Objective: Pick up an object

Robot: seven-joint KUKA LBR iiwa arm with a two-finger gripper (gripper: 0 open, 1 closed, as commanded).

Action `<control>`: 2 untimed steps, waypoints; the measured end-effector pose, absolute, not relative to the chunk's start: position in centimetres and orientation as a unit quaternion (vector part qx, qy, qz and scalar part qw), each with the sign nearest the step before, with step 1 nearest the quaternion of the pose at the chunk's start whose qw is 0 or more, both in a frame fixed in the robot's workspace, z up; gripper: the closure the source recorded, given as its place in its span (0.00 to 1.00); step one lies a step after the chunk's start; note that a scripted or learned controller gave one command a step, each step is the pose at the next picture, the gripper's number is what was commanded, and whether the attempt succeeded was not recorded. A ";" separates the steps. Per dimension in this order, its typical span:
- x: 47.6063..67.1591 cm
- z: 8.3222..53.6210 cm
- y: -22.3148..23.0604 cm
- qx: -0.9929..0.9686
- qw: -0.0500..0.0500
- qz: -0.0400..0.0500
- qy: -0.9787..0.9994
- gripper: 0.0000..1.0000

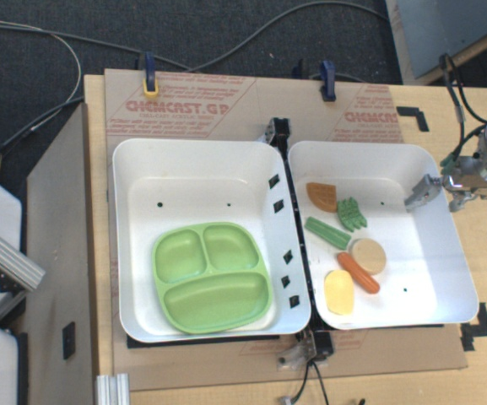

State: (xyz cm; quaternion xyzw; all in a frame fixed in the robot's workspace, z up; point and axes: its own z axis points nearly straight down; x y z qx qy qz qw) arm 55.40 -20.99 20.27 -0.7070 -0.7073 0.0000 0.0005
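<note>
The right bin (429, 260) holds several toy foods. A brown-orange wedge (321, 196) lies at the back, with a ridged green piece (352, 213) beside it. A long green stick (327, 232) runs diagonally below them. A tan round piece (368, 256), an orange carrot (359, 272) and a yellow block (339, 292) lie nearer the front. My gripper (422, 192) sits at the right bin's far right rim, apart from all the foods, with nothing seen in it.
A green divided plate (213, 277) lies in the left bin (142, 192). Black clips (278, 129) join the bins along the middle divider. Blue and yellow clamps (327, 81) hold the cardboard base at the back. Cables cross the dark floor behind.
</note>
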 end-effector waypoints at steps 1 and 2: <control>55.3 16.0 -20.7 -0.707 0.003 0.001 -0.707 0.00; 55.3 9.7 -20.3 -0.707 0.003 0.001 -0.707 0.00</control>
